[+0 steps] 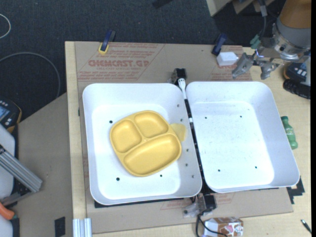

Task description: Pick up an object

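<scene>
The yellow divided plate [144, 142] lies flat in the left bin [94, 98], slightly toward the bin's right side, three compartments facing up, probably left there as the one item to grasp. Its raised rim and the ridges between compartments offer the likeliest hold. The gripper [253, 66] hangs above the bench beyond the right bin's [276, 112] far corner, well apart from the plate; its jaws look spread and carry nothing. Open floor surrounds the plate on its left and far sides, leaving room for a descent.
</scene>
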`<state>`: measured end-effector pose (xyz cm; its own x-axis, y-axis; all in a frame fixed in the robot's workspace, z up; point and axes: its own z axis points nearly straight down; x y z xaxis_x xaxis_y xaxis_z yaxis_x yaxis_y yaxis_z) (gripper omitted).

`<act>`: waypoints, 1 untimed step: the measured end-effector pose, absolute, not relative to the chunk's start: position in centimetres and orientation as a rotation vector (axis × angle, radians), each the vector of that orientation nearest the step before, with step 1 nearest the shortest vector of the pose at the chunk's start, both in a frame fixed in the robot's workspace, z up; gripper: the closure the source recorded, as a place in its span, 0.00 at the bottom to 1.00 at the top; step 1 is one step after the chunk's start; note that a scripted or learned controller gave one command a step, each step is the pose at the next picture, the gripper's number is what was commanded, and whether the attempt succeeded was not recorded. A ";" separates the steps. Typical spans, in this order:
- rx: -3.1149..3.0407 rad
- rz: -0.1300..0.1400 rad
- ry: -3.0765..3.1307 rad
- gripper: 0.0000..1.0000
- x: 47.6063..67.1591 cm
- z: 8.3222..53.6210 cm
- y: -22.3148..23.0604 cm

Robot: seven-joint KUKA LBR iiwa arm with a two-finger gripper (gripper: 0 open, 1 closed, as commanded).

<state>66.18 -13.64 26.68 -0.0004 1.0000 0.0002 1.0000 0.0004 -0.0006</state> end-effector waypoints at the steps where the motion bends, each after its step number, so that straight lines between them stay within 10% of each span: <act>1: -2.215 -0.007 -2.229 0.00 57.8 35.9 -6.3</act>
<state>57.78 -6.31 35.92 -0.0066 1.0000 0.0023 1.0000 0.0066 0.0036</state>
